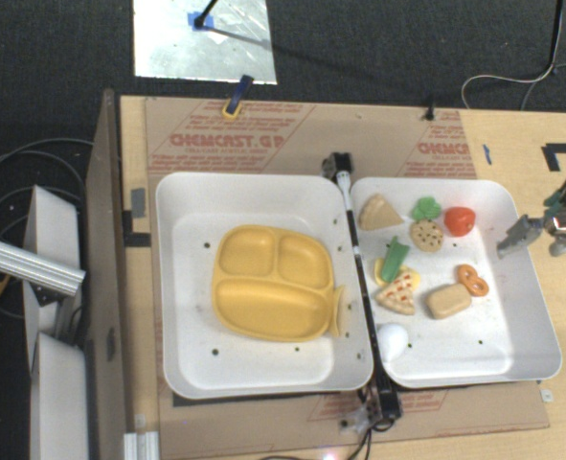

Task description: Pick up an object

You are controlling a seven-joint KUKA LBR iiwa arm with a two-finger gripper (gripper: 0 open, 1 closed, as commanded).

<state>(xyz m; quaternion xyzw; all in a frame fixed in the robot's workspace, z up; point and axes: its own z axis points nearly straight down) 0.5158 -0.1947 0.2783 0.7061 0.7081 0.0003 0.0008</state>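
Reaching in from the right edge, the grey metal two-finger gripper sits over the right rim of the right-hand shallow white plastic bin, and nothing lies between its fingers, which look spread apart, though they are small and partly cut off. By that reading the pick has hardly begun: no item is grasped or lifted. All candidates rest on the bin floor, well apart from the gripper: a round red toy tomato nearest it, an orange pretzel-shaped ring, a tan bread-like block, a toy pizza slice and a round speckled cookie. Left of them, the other white bin holds a yellow divided plastic tray. Approach, descent, closing and lifting all remain.
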